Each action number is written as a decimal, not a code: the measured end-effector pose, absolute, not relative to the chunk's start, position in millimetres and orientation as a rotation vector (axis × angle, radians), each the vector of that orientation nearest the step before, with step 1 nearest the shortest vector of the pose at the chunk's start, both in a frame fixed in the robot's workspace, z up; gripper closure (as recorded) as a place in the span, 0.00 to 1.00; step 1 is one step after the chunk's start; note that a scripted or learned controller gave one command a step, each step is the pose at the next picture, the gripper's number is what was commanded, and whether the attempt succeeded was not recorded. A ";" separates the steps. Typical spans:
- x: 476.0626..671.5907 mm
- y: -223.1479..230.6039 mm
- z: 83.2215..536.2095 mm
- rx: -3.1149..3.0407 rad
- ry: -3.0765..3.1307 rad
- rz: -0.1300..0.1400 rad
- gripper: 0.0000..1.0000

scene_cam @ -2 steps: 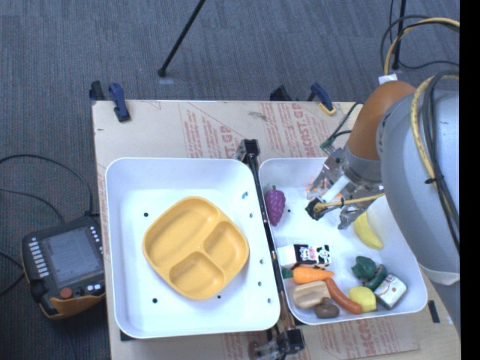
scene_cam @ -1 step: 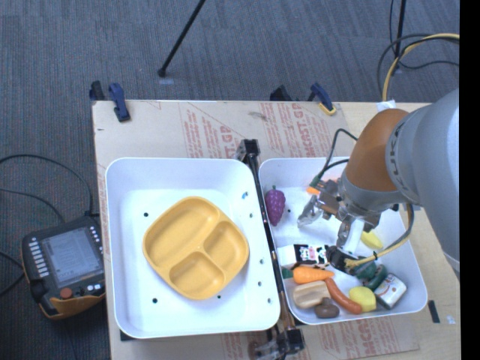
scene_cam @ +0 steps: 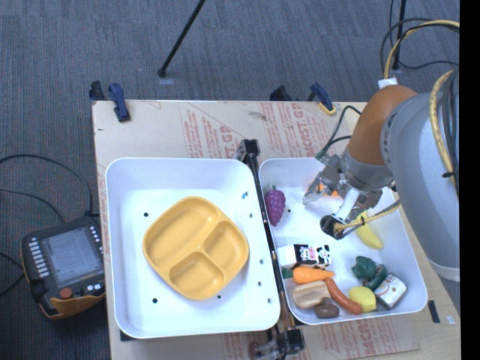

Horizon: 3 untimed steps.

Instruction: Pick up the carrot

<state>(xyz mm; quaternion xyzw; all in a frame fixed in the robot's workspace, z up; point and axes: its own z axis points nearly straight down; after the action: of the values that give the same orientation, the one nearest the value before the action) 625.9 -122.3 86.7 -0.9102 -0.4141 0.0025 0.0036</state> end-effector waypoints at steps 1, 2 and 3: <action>624.9 -122.9 95.6 -2.847 -1.295 0.016 1.00; 624.7 -122.8 95.1 -2.846 -1.296 0.017 0.00; 623.9 -123.3 103.9 -2.840 -1.292 0.023 1.00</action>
<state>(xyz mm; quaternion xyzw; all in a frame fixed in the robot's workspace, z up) 623.9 -123.3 103.9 -0.9102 -0.4140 0.0075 0.0107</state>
